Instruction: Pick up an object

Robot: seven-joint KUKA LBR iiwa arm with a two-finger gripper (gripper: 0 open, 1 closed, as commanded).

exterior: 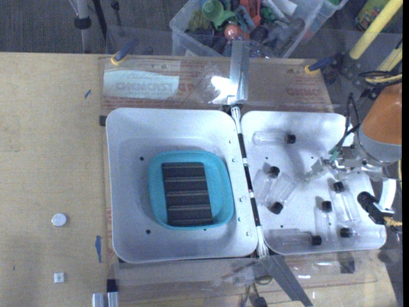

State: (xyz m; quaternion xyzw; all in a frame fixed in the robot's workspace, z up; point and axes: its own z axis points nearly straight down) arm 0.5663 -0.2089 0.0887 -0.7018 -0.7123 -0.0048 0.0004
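Your gripper (332, 165) hangs over the right bin (300, 123), among clear vials (273, 137) scattered across its floor. You cannot tell its grip state. A teal tray (220, 184) fills the left bin (128, 146).

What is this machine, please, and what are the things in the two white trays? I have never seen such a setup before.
It is a robot arm, grey with an orange band, reaching in from the right of the picture. One camera, fixed above the bench, looks down at a slant. At the arm's end is a gripper with two fingers; it is low over the right bin. I cannot tell whether it holds anything.

The right bin contains several small clear bottles with black caps, for example one near the top and one near the bottom edge. They lie scattered on their sides.

The left bin holds a blue tray with a dark ribbed block inside it.

Behind the bench stands a clear box of colourful toys.
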